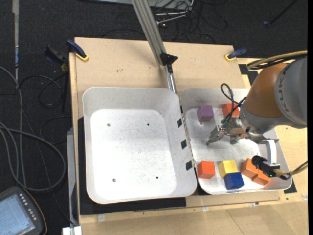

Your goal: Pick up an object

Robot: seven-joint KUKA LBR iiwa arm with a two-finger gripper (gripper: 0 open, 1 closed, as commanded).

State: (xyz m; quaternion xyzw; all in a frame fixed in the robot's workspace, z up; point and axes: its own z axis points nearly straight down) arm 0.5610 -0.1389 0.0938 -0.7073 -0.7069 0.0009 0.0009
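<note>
The grey arm with the orange band reaches in from the right of the frame, and its claw (221, 133) hangs low over the middle of the right-hand shallow white plastic bin (195, 106). The fingers look parted, pointing down and to the left, with nothing between them; no block is in its grip.

Nearest candidate: the small purple cube (205, 113), sitting just up and left of the claw, near it but apart. It looks like a light, rigid block with flat faces, so a squeeze across two opposite sides at mid-height ought to hold. Smooth faces could slip if the fingers land on a corner. Being a cube, it has no long axis worth speaking of; its edges sit roughly square to the bin walls, perhaps turned a touch.

Along the lower edge of that bin: an orange cube (206, 169), a yellow cube (227, 167) touching a blue cube (234, 180) just below it, and an orange chunky block (254, 170) at lower right, lying tilted. Another orange-red block (228, 110) peeks out beside the wrist, partly hidden. The yellow and blue pair are packed tight, a harder pinch, I'd judge.

The left white bin (93, 146) sits alongside on the tan wooden bench (122, 58).
</note>
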